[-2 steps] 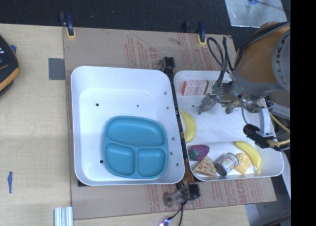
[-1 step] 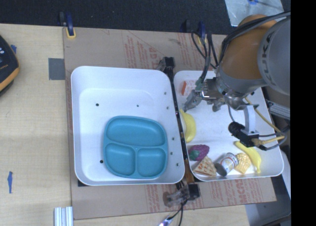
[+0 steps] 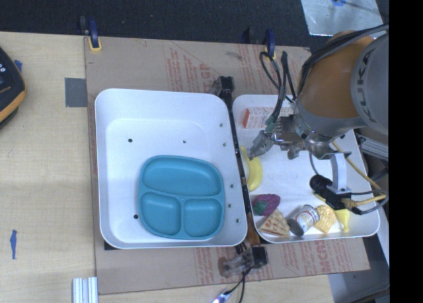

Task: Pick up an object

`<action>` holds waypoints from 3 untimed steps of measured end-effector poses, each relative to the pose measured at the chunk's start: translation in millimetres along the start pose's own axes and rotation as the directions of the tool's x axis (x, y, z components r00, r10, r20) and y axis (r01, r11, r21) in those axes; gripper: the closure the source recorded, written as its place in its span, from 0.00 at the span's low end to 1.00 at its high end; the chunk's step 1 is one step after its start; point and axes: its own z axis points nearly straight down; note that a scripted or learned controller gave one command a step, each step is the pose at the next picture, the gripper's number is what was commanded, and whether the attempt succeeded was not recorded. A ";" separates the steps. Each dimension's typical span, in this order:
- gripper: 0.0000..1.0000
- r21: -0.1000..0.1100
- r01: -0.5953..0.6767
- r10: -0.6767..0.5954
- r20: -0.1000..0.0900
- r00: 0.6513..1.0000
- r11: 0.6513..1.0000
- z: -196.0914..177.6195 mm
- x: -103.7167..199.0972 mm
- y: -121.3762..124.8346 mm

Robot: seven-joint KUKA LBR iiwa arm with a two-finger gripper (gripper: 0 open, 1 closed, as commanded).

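One gripper hangs over the right bin, its dark fingers pointing left toward the divider between the bins; whether they are spread or pressed together cannot be told from here, and nothing shows between them. Just below its tip lies a yellow banana, long axis running roughly up and down the view along the bin's left wall. Farther along the near edge sit a purple toy, a sandwich wedge, a small can and a yellow corn piece. Beside it, the left bin holds a blue divided plate on the worktop.
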 end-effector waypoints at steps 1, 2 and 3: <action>0.00 -0.002 -0.002 0.002 0.001 1.000 1.000 49.5 -69.5 40.5; 0.00 -0.001 0.000 0.000 0.000 1.000 1.000 99.9 -57.0 35.2; 0.00 -0.004 -0.001 0.001 -0.001 1.000 1.000 98.5 -59.5 105.9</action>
